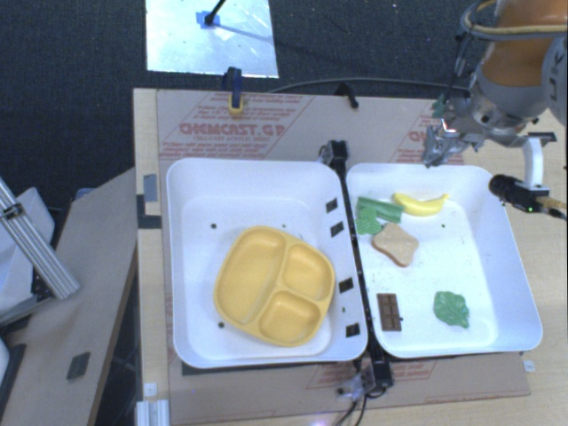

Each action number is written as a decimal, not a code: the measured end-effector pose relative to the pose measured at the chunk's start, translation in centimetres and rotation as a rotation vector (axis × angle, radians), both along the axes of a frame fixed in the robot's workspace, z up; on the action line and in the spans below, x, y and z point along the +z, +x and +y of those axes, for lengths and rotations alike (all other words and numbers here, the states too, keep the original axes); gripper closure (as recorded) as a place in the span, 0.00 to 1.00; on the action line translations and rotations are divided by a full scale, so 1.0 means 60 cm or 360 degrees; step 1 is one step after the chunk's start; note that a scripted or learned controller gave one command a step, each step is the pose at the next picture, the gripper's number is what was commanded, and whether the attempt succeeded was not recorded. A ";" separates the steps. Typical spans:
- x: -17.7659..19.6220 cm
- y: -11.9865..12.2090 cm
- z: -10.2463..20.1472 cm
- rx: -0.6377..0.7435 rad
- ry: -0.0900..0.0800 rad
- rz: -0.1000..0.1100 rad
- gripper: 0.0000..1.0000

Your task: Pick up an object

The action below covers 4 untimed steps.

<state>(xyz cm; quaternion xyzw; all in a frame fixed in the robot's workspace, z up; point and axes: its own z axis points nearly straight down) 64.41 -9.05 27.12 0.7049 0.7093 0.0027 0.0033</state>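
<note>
The right bin (515,273) holds a yellow banana (420,204), a green leafy piece (376,212), a slice of toast (396,243), a brown chocolate bar (389,311) and a green lettuce-like lump (451,309). My gripper (437,152) hangs over the bin's far rim, just behind and above the banana, with nothing seen between its fingers. It stands apart from every object.
A yellow divided plate (275,284) lies in the left bin (191,264). A black clip strip runs along the seam between the bins. A shiny metal sheet (209,25) lies on the dark floor behind the bench.
</note>
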 end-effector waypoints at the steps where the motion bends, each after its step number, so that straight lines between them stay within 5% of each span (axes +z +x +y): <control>1: -0.030 -0.032 0.072 0.0002 0.0003 0.0014 1.00; 4: -0.043 -0.163 0.302 0.0002 0.0003 0.0016 1.00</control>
